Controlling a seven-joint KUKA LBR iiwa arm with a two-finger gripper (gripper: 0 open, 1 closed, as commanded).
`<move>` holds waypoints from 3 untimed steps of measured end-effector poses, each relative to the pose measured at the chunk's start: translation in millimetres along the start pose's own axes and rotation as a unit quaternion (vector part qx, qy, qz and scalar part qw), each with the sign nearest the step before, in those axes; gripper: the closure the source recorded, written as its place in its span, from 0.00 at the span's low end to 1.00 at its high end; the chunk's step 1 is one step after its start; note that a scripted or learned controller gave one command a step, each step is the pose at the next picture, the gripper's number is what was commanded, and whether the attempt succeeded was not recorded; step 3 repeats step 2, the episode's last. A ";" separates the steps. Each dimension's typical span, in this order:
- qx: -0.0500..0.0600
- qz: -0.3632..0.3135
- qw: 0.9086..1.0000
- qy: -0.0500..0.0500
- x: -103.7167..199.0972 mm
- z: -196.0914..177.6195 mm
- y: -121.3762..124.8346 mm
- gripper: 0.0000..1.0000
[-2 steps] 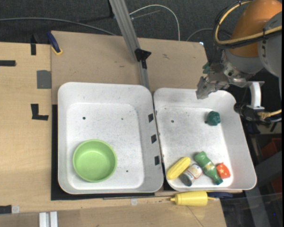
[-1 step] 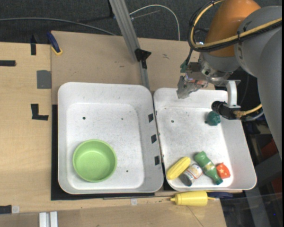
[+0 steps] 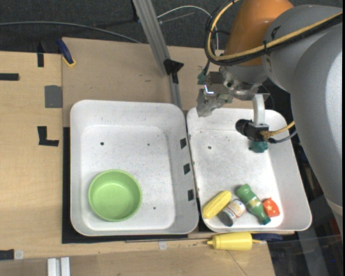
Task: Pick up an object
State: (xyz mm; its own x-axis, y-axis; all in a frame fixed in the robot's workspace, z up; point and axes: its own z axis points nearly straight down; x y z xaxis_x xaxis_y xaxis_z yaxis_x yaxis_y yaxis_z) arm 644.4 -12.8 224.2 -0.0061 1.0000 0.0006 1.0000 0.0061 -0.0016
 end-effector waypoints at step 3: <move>0.000 0.000 1.000 0.000 104.7 17.0 8.1 1.00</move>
